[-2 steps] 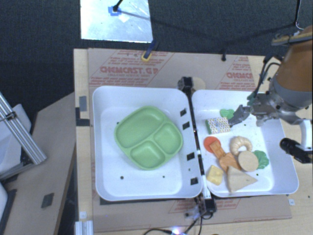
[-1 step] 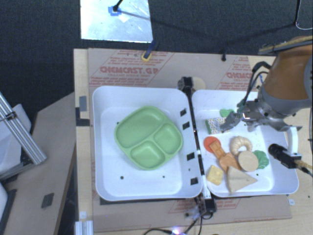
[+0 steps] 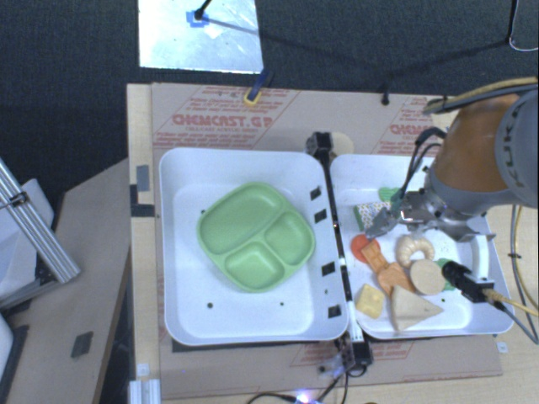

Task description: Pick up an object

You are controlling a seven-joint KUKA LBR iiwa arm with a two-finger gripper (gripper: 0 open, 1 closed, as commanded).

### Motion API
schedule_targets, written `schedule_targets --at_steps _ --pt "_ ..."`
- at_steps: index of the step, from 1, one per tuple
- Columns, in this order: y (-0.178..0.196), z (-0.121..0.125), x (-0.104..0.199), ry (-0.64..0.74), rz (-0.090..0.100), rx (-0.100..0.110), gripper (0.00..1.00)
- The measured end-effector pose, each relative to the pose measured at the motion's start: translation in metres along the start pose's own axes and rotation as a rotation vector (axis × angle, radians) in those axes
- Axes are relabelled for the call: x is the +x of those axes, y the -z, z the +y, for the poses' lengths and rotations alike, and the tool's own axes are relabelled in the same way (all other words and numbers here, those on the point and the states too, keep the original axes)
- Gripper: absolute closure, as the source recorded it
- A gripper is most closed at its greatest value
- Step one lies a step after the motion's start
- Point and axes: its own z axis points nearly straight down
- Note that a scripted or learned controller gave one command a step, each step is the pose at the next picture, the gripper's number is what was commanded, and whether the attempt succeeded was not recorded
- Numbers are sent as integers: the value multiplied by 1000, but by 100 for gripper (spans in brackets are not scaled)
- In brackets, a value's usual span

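Pale wedge [image 3: 414,308] nearest, cheese cube [image 3: 369,300] beside. My gripper [image 3: 386,219] hangs over right bin [image 3: 484,322]; finger spread: cannot tell. Descend onto one isolated item, avoid pile.

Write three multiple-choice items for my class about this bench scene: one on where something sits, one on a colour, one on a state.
1. Where is the divided plate?
A. In the left bin
B. In the right bin
C. On the floor

2. What colour is the divided plate?
A. Red
B. Green
C. Blue

3. How does the plate lie?
A. Flipped upside down
B. Standing on edge
C. Flat, compartments facing up

Answers: 1 A, it rests inside the left bin, while the toy food pieces are in the right bin. 2 B, its whole surface is light green. 3 C, its three compartments are open to the camera.
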Motion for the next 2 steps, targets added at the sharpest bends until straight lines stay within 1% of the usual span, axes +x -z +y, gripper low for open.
schedule_targets --at_steps 1,2 --pt "-60 -2 5 0 1 4 0" --pt "-76 -2 6 0 0 2 0"
